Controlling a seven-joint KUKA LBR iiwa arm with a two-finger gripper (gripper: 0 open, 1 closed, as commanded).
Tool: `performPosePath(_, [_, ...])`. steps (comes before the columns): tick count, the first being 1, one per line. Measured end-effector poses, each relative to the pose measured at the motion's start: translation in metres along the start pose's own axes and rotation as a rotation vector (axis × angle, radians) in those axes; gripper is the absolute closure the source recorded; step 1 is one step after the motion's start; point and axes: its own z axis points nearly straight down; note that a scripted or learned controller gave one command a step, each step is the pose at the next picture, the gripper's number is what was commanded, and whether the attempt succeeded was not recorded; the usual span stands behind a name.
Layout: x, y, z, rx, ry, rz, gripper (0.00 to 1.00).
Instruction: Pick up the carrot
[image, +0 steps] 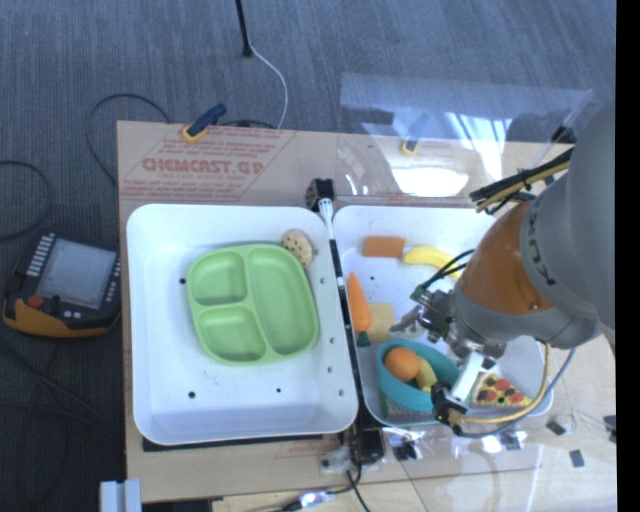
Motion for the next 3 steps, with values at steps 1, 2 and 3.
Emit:
performPosePath(1, [0.0026, -0.0007, 0.0018, -0.004, -0.004, 0.164, 0.0])
performPosePath(2, [0.0009, 0.0003, -0.0072, -0.005, -0.007, 0.167, 1.0])
performPosePath(3, [0.0007, -0.0005, -0.0065, -0.002, -0.008, 0.167, 0.0])
